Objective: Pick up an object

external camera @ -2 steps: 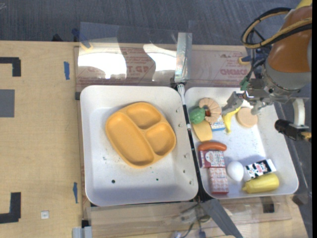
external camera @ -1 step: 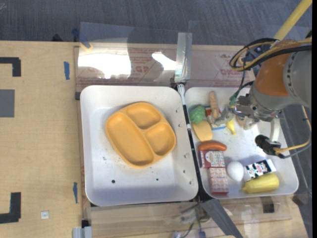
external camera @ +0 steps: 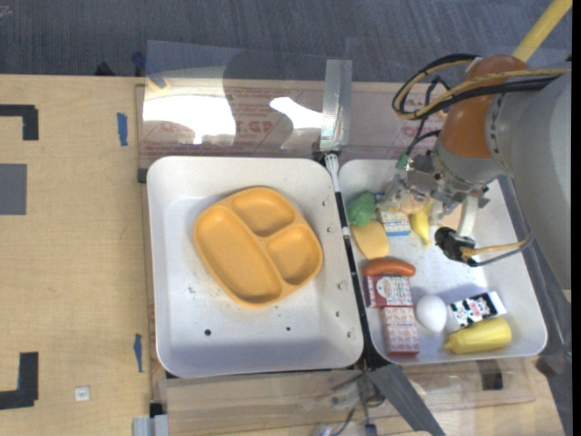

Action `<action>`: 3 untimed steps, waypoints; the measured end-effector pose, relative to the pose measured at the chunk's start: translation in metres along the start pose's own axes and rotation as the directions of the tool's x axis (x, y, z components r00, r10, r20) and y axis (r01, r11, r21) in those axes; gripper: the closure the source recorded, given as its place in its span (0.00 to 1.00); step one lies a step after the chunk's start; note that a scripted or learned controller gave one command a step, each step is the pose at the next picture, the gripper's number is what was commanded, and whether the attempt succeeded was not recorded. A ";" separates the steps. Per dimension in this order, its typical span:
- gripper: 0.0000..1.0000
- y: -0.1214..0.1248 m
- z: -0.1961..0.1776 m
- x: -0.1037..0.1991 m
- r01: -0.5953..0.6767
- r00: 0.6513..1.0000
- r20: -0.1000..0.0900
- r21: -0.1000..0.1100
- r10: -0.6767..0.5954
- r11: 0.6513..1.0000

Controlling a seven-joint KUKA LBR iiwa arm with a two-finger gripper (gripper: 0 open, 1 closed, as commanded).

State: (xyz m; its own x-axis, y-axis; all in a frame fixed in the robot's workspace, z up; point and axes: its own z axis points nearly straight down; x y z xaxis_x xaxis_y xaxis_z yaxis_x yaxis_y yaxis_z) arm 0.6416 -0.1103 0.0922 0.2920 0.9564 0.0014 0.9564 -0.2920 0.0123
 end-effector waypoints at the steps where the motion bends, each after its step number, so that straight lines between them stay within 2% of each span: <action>1: 1.00 0.002 -0.012 -0.001 0.001 1.000 0.001 -0.002 -0.001 1.000; 2: 1.00 0.011 -0.095 0.063 -0.048 0.999 -0.002 0.007 0.048 0.999; 3: 1.00 -0.052 -0.126 0.032 -0.227 0.974 0.005 0.017 0.227 0.974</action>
State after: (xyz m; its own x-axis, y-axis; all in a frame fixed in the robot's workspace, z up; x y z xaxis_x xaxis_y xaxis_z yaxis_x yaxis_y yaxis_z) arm 0.5992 -0.0645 0.2180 0.5017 0.8650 -0.0012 0.8650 -0.5017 -0.0057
